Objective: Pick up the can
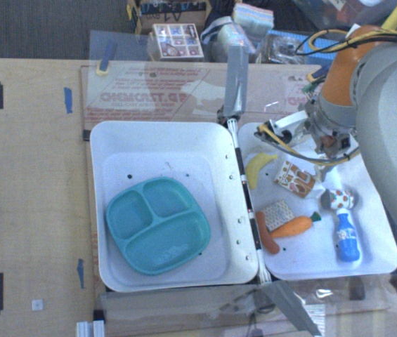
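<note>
1. Arm (384, 83), grey with an orange band, reaching in from the right over the far part of the right bin.
2. Left bin (114, 142), white and shallow.
3. Right bin (377, 255), white and shallow, touching the left bin along the centre seam.
4. Teal divided plate (158, 223), lying flat in the left bin.
5. Gripper (329, 148), hanging over the right bin's far side, above the patterned packet; whether it is open or closed cannot be told.
6. Blue cylindrical container (348, 237), lying near the right bin's right wall; whether this is the can cannot be told.
7. Carrot (293, 227), lying mid-bin.
8. Banana (258, 167), beside the centre seam.
9. Patterned packet (295, 178), just right of the banana.
10. Grey block (277, 214), touching the carrot.
11. Red-spotted white item (339, 200), at the container's far end.
</note>
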`<action>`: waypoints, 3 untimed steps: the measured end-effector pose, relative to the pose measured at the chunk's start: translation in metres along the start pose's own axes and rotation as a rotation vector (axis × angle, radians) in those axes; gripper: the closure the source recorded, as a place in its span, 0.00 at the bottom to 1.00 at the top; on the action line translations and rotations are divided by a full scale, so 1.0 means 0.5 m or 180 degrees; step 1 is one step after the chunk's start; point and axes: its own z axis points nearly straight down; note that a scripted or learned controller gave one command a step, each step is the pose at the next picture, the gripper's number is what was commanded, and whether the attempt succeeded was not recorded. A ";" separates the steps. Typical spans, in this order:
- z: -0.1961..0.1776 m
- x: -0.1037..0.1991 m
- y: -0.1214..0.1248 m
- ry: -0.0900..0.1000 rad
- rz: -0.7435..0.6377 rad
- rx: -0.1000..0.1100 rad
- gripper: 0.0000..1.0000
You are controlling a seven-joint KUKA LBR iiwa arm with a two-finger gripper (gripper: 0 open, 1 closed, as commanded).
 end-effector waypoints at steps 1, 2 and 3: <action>-0.017 0.000 0.000 0.0003 0.0007 0.0007 1.00; -0.092 -0.099 0.187 -0.0009 0.0388 0.0019 1.00; -0.092 -0.098 0.186 -0.0009 0.0385 0.0020 0.00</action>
